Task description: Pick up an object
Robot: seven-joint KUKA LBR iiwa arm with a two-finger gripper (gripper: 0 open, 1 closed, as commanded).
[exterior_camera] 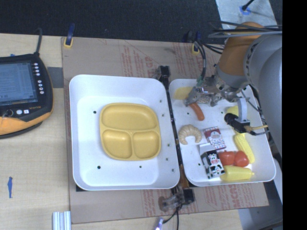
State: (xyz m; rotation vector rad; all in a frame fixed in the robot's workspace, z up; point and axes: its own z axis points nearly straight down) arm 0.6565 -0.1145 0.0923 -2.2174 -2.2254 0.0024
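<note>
My gripper [197,98] is low in the right bin [192,176], near its far left corner, just above a red-orange sausage [196,111]. A pale yellow piece [180,93] lies just left of it. Nearer the front lie a croissant [190,133], a small red carton [215,138], a black-and-white cow-print carton [214,163], a red tomato-like piece [235,158], a corn cob [244,146] and a yellow piece [236,174]. The arm's wrist covers the bin's far right part.
The left bin [84,166] holds a yellow divided plate [129,130]. A tablet-like pendant [21,92] lies on the bench at far left. Cables and a black part [237,123] hang beside the wrist over the right bin.
</note>
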